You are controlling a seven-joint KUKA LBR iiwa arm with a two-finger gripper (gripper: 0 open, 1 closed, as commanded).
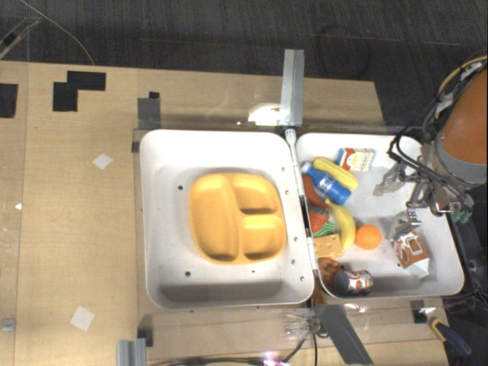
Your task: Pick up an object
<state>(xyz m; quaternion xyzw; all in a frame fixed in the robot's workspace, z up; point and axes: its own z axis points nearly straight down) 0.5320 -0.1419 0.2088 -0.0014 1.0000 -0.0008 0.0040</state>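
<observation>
The task names no particular object, so I take the small brown-and-white carton (412,250), lying in the right part of the right bin (450,284), as the nearest candidate. It sits apart from the other items, with bare bin floor around most of it, which in my judgement makes it the cleanest pick. To do this step well I would centre the claw (412,204) over the carton, line it up across the carton's narrower side, and descend straight down so the nearby bin wall is not struck. The claw hangs just above and beside the carton, toward the far side of the bin; whether it touches the carton I cannot tell, nor can I tell whether the claw is spread or closed, as the metal parts blur together. Nothing is visibly gripped. Just to the carton's left lies an orange ball (369,237), then a yellow banana (345,226) and a blue bottle (332,187) crowded against the bin's left wall; a dark can (352,282) rests at the near edge, and a small red-and-white box (356,159) at the far edge. The left bin (160,204) carries a yellow divided tray (236,216). Both bins stand on the wooden worktop (69,227).
</observation>
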